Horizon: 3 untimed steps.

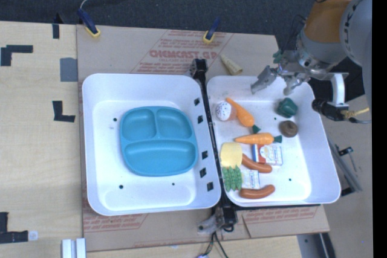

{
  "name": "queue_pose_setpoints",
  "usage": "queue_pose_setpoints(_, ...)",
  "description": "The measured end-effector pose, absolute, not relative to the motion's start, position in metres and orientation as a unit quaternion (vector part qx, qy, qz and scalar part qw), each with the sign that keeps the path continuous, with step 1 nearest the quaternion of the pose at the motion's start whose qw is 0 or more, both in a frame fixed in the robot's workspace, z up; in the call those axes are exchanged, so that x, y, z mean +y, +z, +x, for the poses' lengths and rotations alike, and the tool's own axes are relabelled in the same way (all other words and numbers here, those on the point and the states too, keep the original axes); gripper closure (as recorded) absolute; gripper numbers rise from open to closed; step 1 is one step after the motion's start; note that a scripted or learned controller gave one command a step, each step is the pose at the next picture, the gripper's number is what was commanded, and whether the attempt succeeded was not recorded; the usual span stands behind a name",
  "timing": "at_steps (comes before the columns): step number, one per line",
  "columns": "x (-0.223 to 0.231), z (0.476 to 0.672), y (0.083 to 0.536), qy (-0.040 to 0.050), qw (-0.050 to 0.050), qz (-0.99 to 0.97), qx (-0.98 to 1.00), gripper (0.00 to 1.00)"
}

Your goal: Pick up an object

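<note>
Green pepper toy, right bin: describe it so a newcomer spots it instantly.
Look at the right white bin, the one full of toy food. Near its far right corner, just below the gripper, sits the green pepper. It is the sole dark green chunky piece, with a brown round piece right below it.

Cardboard-covered bench (175,51) bears two white bins: left (100,130); right (314,160), touching.
</note>
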State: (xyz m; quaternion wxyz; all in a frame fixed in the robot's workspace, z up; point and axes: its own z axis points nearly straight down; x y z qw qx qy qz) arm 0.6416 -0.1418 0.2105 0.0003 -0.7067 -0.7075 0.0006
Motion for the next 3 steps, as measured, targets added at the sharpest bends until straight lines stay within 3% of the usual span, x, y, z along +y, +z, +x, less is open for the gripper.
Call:
queue_pose_setpoints(1,-0.121,0.618,0.088,0.0001,0.000,-0.707,-0.707,0.00)
queue_pose_setpoints(2,-0.094,0.644,0.085,0.0013,0.001,-0.706,-0.708,0.00)
queue_pose_setpoints(3,-0.094,0.642,0.095,0.0037,0.004,-0.706,-0.708,1.00)
